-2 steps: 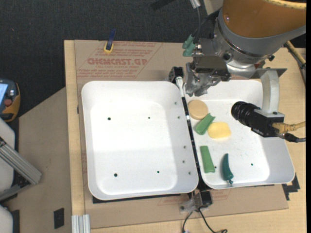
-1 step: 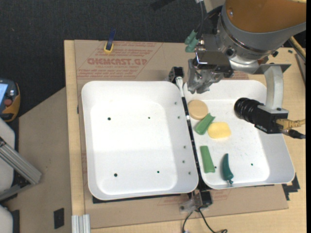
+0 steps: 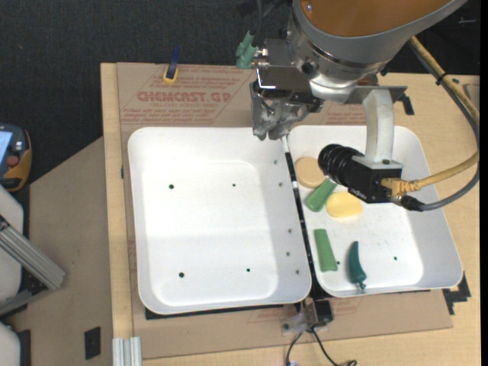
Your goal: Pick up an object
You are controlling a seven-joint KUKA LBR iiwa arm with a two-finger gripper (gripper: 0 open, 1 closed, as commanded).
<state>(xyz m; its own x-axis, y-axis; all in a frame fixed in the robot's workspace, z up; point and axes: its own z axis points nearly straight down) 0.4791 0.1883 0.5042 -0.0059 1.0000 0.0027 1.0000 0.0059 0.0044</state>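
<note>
My gripper [image 3: 270, 126] hangs under the big grey and orange arm, above the back end of the divider between the two bins. Nothing shows in its grasp. In the right bin [image 3: 427, 269] lie a tan round disc [image 3: 307, 172], a light green piece [image 3: 320, 195], a yellow oval [image 3: 345, 207], a flat green bar [image 3: 325, 250] and a teal tool [image 3: 356, 265]. All of these sit in front of the gripper and to its right, apart from it.
The left bin [image 3: 152, 227] is bare white with a few small dark dots. A black cylindrical unit [image 3: 357, 174] on a white bracket, with a yellow cable, overhangs the right bin's back. A cardboard sheet [image 3: 183, 90] lies under both bins.
</note>
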